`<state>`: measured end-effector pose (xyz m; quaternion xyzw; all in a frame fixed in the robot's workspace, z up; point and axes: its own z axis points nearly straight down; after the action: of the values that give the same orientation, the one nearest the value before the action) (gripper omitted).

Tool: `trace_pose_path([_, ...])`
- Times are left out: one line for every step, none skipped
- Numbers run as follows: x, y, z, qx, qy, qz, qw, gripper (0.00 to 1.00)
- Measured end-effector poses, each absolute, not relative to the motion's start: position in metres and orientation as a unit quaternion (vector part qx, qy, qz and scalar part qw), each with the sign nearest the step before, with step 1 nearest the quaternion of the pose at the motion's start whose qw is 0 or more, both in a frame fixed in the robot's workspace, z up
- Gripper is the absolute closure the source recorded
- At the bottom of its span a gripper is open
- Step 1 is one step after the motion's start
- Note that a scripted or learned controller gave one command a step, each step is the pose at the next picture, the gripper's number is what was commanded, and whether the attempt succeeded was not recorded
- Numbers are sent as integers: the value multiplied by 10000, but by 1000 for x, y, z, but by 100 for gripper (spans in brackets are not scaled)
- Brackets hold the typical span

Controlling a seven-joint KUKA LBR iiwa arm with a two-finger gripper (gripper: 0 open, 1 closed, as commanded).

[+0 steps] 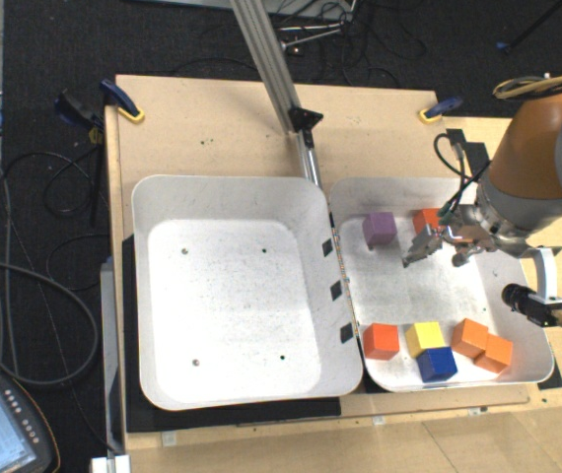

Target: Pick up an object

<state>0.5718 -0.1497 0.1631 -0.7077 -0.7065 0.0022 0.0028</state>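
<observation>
My gripper (435,257) hangs over the upper middle of the right bin (429,299), its two dark fingers spread open with nothing between them. A small red-orange block (425,221) lies just behind the gripper, partly hidden by it. A purple cube (380,229) sits to the gripper's left. Along the bin's front edge lie an orange cube (381,340), a yellow cube (424,337), a blue cube (437,364) and two orange blocks (471,335) (496,352).
The left bin (227,284) lies beside the right one, with black clips along the shared wall. A metal pole (271,57) slants in from the back. Clamps sit at the bench's far corners.
</observation>
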Motion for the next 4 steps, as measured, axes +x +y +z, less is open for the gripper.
trace_pose_path([580,-150,115,-7072,-7070,14,16,0])
trace_pose_path([581,-150,129,-7074,-7068,-5,-8,100])
trace_pose_path([583,-151,171,-7064,-7078,-13,-26,100])
trace_pose_path([585,-151,225,-7062,-7080,-17,-31,100])
